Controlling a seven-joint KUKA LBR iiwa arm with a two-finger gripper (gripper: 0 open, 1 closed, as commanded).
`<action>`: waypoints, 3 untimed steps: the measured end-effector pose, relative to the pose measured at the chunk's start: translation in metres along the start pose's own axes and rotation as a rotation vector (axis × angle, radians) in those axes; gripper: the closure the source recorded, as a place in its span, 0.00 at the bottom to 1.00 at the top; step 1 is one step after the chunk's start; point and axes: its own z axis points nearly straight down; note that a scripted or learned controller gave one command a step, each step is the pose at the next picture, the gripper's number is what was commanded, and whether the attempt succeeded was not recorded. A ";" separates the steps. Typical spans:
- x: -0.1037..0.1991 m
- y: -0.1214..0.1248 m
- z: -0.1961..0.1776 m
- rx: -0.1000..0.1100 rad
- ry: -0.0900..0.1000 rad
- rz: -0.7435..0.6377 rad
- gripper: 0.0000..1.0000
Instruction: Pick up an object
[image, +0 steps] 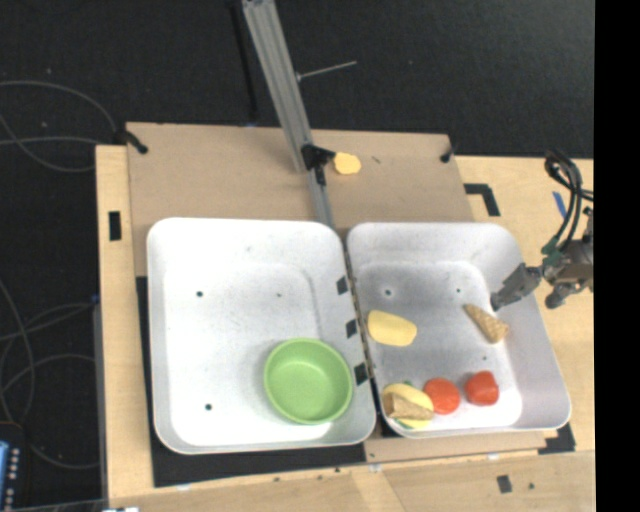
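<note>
One green bowl (308, 380) is seen in the left bin (200, 260). In the right bin (420, 250) lie two red items, two yellow, one tan piece (485, 322). The claw (530, 282) at right edge: state cannot be told.

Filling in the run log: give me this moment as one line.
pincer: at right bin's right edge, above tan piece | nothing seen held | green bowl: left bin
</note>
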 end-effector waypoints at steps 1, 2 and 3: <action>0.000 0.000 0.000 0.000 0.000 0.001 0.00; -0.010 -0.001 0.058 0.006 -0.001 0.006 0.00; -0.014 0.005 0.104 0.006 -0.002 0.006 0.00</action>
